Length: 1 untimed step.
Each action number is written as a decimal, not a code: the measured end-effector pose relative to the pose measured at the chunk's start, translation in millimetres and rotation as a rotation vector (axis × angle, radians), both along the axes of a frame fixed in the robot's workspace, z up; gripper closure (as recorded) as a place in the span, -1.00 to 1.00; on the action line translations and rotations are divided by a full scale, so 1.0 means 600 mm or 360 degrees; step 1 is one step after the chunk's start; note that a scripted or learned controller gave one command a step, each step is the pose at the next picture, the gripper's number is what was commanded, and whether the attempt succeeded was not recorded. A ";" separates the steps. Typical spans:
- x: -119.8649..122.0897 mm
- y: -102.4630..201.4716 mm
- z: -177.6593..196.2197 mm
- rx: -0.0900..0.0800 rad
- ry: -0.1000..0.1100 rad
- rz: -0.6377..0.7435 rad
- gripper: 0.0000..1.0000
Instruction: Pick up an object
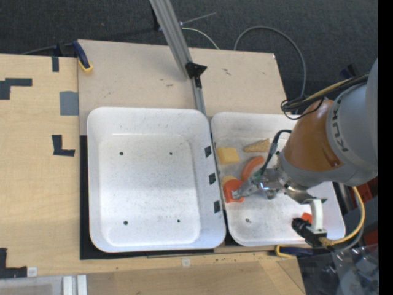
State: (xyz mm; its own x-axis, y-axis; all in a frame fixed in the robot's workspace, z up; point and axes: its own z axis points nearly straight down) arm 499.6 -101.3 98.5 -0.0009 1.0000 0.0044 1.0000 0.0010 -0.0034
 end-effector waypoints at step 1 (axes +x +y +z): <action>0.001 -0.001 0.021 -0.0003 -0.0005 0.0002 1.00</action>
State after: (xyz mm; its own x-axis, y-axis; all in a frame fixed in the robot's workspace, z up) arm 500.2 -101.7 110.9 -0.0022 1.0000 0.0023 1.0000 0.0022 -0.0003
